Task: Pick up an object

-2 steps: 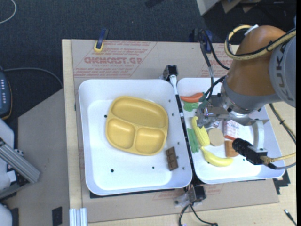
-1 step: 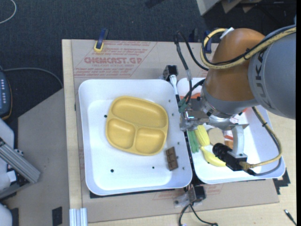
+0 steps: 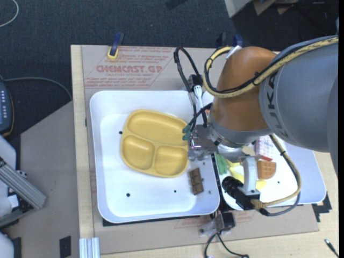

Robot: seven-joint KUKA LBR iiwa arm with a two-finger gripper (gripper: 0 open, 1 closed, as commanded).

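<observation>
My gripper (image 3: 194, 144) sits over the left bin (image 3: 102, 160), by the yellow tray (image 3: 153, 142)'s right rim; opening: can't tell. Tray looks light, stiff, slick; I'd pinch the rim.

A dark grey carpeted floor (image 3: 48, 20) surrounds the pale wooden bench (image 3: 140, 63), with cables trailing across it.

1. You look down from one fixed camera above the bench (image 3: 86, 144), tilted at a slant.
2. Your view takes in both white bins: the left bin (image 3: 102, 144) in full, the right bin (image 3: 317, 184) partly behind the arm (image 3: 301, 95).
3. The arm enters from your right and sits close under the lens, looming large.
4. Dark floor (image 3: 54, 15) borders the bench at the top and left.
</observation>
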